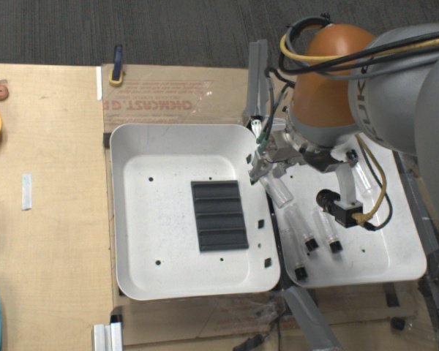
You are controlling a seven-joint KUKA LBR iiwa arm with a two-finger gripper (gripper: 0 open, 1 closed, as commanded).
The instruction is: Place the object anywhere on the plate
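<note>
A black ribbed rectangular plate [219, 216] lies flat in the middle of the left bin [132, 196]. My gripper [323, 246] hangs over the right bin [395, 254], right of the plate and apart from it. Its two pale translucent fingers end in small black tips [311, 245] that stand apart, and I see nothing between them. A clear tube-like piece [278, 192] sits under the wrist by the wall between the bins; I cannot tell whether it is loose or part of the tool. The grey arm and its orange band [336, 46] hide the right bin's back half.
Small black bits lie by the left bin's right wall [261, 224] [268, 262], and another sits at the right bin's front left corner [301, 273]. Brown cardboard [161, 97] lies behind the left bin. A wooden table [44, 196] spreads to the left.
</note>
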